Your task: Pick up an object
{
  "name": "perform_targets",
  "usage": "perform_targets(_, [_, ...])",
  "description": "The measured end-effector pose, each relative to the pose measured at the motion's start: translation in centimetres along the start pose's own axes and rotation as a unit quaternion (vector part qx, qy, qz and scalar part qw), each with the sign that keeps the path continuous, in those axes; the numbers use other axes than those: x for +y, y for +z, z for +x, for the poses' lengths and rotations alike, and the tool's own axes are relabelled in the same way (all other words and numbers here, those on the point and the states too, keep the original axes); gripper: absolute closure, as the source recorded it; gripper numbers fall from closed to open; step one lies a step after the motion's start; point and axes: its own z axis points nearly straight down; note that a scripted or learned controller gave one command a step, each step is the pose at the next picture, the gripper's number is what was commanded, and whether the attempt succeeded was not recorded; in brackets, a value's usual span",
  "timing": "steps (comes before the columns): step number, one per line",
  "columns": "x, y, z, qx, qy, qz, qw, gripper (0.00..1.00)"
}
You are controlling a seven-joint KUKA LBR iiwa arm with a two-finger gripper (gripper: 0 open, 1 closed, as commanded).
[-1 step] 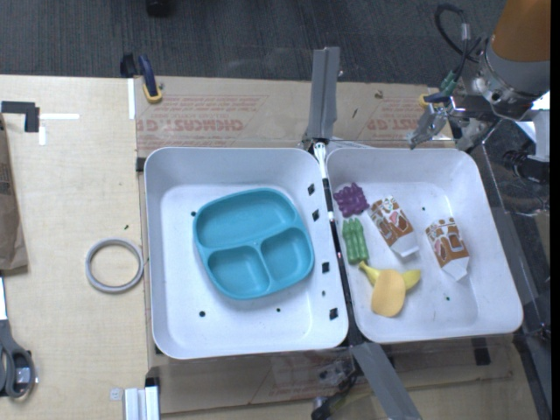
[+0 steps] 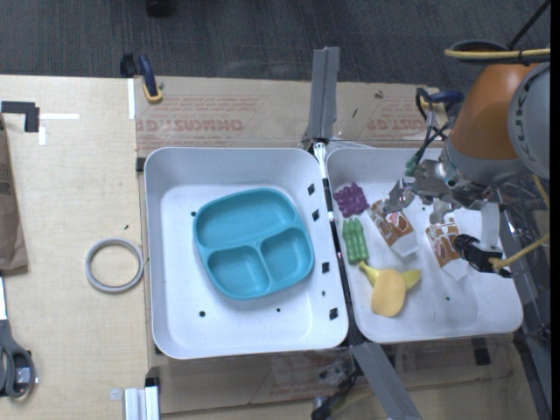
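The right bin (image 2: 490, 313) holds a purple bunch of grapes (image 2: 351, 199), a green pod-like toy (image 2: 354, 239), two small white and brown packets (image 2: 395, 227) (image 2: 444, 245) and a yellow pear-shaped toy (image 2: 389, 294). My gripper (image 2: 416, 201) hangs over the back of this bin, just above and between the two packets. It looks open, with nothing between its fingers. The orange band of the arm (image 2: 494, 112) rises behind it at the right.
The left bin (image 2: 166, 322) holds a teal divided plate (image 2: 254, 241). A grey divider post (image 2: 324, 94) stands between the bins at the back. On the bench to the left lie a tape ring (image 2: 115, 264) and scissors (image 2: 13, 366). Cables (image 2: 477, 254) hang by the wrist.
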Motion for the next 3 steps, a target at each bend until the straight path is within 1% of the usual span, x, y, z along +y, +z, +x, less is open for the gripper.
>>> perform_targets(1, [4.8,-10.8,1.6,-0.001,-0.011,-0.002,0.9999,0.0])
perform_targets(2, [2.1,4.5,0.3,0.0,-0.04,0.0,0.9992,0.0])
perform_targets(3, [1.6,6.4,1.8,0.0,-0.029,-0.001,0.9996,0.0])
